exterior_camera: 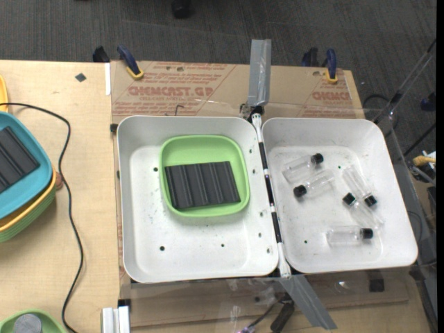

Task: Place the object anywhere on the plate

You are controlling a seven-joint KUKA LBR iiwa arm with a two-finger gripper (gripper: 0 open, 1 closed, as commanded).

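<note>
Clear vials [313,184] lie scattered in the bin right of the green plate [205,176]. They look slippery and may roll away. Jaw state: can't tell.

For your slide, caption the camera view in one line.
Green plate in the left bin; five clear vials in the right bin.

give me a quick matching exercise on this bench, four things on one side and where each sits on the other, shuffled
Things:
1. green plate
2. clear vials with black caps
3. dark ribbed mat
4. stacked teal and yellow trays

Places:
A. lying on the green plate
B. on the wooden bench at the view's left edge
C. in the left white bin
D. scattered in the right white bin

Pairs: 1-C, 2-D, 3-A, 4-B
</note>
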